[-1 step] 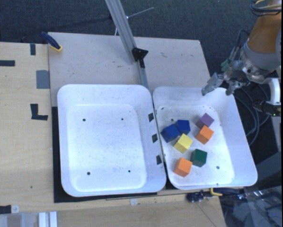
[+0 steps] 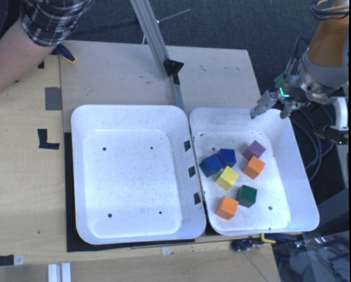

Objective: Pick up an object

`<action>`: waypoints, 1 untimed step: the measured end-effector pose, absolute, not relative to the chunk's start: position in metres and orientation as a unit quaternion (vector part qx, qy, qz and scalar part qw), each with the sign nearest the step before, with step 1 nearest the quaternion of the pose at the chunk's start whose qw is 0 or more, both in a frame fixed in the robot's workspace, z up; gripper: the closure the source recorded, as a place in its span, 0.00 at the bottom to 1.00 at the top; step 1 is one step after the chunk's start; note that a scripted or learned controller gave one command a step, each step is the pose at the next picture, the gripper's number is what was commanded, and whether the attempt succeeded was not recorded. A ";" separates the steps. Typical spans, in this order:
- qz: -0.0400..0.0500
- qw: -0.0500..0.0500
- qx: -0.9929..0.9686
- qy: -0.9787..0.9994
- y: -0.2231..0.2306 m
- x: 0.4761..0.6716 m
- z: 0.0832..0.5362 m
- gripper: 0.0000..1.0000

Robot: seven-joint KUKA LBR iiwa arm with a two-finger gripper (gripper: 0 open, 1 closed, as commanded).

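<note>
You have two white bins on the bench: the left bin point(image 2: 128, 175) and the right bin point(image 2: 293, 175), touching along their inner rims. Use the yellow cube point(image 2: 227, 177) as your landmark; it sits near the middle of the right bin's floor.

Count seven blocks in the right bin:
- Yellow: one, the landmark itself.
- Blue: two. One blue cube point(image 2: 211, 165) touches the yellow cube on its upper left side. The second blue cube point(image 2: 227, 156) sits directly above the yellow cube, just beside the first. The two blues run together in shade, so where one ends and the other begins is hard to make out.
- Orange: two. The upper orange cube point(image 2: 253, 167) lies just to the right of the yellow cube. The lower orange cube point(image 2: 226, 207) lies below it, near the bin's front wall.
- Purple: one purple cube point(image 2: 256, 150), up and to the right of the yellow cube, touching the upper orange cube.
- Green: one green cube point(image 2: 246, 195), down and to the right of the yellow cube, just beside the lower orange cube.

The gripper point(image 2: 272, 108) hangs over the back right rim of the right bin, well up and to the right of the yellow cube, apart from every block. Its two fingers are spread, with nothing between them.
</note>
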State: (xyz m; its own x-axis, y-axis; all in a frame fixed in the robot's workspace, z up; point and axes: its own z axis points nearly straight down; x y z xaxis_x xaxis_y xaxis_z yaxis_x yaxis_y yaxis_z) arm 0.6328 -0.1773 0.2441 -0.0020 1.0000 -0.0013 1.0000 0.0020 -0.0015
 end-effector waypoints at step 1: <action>0.003 0.003 -0.707 -0.707 -0.185 0.632 0.184 0.00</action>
